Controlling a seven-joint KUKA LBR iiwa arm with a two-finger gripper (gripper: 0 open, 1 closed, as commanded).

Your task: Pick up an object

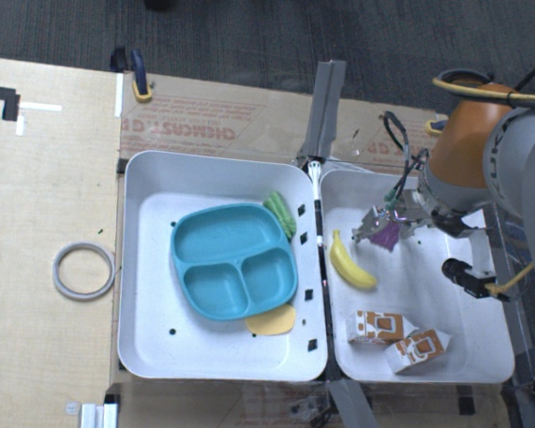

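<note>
Camera view: gripper (376, 230) low in the right bin (478, 370), at its upper-left part, just above the banana (350, 264). A purple object (386, 235) sits at the fingertips; cannot tell whether it is pinched or merely beside them, nor how the gripper is set. 2 small cartons (397, 338) lie near the front wall. Left bin (140, 271) bears a blue divided plate (235, 261). Judgement: approach done; grasp and lift not yet confirmed.
</note>
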